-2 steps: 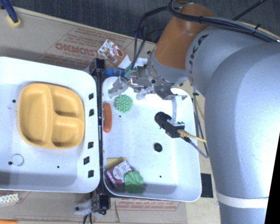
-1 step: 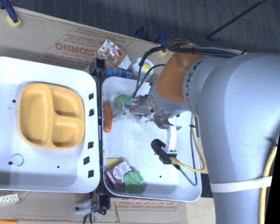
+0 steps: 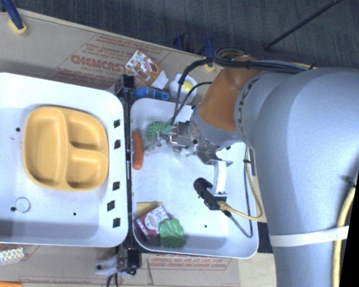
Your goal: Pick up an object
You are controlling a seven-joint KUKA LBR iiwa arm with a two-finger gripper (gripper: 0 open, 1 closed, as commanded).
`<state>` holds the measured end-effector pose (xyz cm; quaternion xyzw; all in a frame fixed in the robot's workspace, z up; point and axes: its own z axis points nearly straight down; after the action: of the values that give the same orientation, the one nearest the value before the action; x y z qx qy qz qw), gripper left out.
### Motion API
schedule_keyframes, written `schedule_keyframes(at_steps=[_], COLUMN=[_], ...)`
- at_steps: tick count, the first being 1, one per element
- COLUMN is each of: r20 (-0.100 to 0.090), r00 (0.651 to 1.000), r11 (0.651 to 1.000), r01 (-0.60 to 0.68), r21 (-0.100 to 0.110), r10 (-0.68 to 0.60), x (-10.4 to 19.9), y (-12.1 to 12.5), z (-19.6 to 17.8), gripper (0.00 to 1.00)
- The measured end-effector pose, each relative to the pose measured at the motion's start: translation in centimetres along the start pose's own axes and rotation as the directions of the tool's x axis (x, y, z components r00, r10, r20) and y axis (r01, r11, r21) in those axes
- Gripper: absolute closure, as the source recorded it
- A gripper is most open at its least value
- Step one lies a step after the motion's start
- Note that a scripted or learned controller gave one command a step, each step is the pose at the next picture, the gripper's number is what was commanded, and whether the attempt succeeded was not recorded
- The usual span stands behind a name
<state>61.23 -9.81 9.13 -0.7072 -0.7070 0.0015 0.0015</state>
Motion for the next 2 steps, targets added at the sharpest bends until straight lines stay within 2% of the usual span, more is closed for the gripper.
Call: schedule_keyframes(at_steps=[2], r20=[0.0], r00=[1.0], r11=[1.0], r01=[0.0], r21=[0.0], r10=[0.0], x=[0.0], y=[0.0], z=[0.0], gripper=[0.0])
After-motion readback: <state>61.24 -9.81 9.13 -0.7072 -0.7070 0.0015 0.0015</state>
